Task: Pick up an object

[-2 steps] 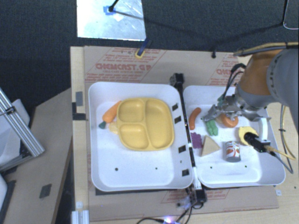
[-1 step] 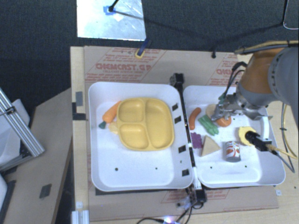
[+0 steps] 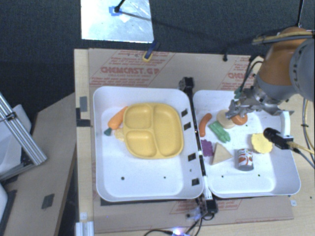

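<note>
Clutter fills my right bin [image 3: 275, 181], so I judge the end effector [image 3: 239, 113] is low near its far edge to reach the orange piece [image 3: 239, 119] on the tan disc [image 3: 227, 120], though I cannot tell its opening or grip.

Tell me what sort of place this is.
Probably a robotics lab test bench, not a kitchen: two white bins sit on a board, toy food such as a carrot lies beside a yellow plate, and the gripper hangs over them.
</note>
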`<state>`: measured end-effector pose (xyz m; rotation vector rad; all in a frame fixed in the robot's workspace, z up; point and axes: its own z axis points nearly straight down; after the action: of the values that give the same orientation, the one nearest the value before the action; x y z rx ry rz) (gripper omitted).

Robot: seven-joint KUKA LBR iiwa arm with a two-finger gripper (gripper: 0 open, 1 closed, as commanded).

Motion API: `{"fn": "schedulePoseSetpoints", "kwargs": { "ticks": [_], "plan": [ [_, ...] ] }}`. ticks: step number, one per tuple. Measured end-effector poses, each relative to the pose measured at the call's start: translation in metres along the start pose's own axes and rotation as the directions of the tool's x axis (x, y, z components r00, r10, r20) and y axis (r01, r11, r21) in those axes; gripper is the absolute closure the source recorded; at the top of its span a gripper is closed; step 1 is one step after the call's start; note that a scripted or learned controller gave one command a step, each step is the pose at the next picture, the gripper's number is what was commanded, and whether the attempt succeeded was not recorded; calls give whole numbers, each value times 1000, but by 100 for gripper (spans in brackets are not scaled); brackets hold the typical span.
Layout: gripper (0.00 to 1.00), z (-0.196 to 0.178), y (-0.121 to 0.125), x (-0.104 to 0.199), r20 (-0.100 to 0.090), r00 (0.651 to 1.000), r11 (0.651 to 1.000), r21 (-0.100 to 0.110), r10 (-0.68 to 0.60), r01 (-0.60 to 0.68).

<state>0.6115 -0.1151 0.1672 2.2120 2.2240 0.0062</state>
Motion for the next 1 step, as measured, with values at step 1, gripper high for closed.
{"fn": "schedulePoseSetpoints", "kwargs": {
  "ticks": [1],
  "plan": [
    [100,-54,2,0,1,1000,1000,-1,0,0]
  ]
}}
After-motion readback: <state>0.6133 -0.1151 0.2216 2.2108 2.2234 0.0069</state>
